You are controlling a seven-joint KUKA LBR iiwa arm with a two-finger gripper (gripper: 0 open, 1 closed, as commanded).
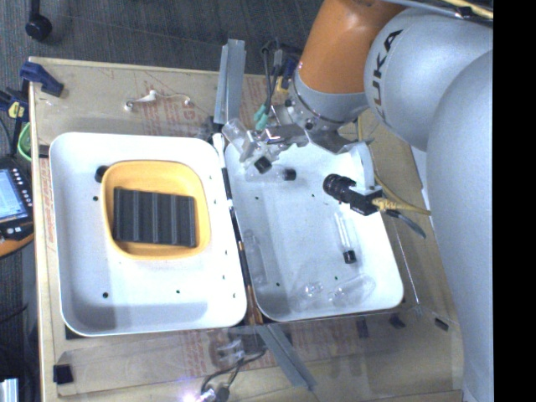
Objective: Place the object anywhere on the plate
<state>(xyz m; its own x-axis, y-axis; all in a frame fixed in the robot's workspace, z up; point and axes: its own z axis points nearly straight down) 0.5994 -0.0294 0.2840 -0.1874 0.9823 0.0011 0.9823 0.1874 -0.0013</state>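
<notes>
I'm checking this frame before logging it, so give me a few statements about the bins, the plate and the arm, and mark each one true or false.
1. The yellow plate lies in the left bin. True.
2. A dark ridged block rests on the plate. True.
3. The gripper hangs over the left bin's centre. False: it is at the right bin's upper left corner.
4. The plate is round and blue. False: it is yellow and roughly square with rounded corners.
5. Clear items lie near the right bin's lower edge. True.
</notes>
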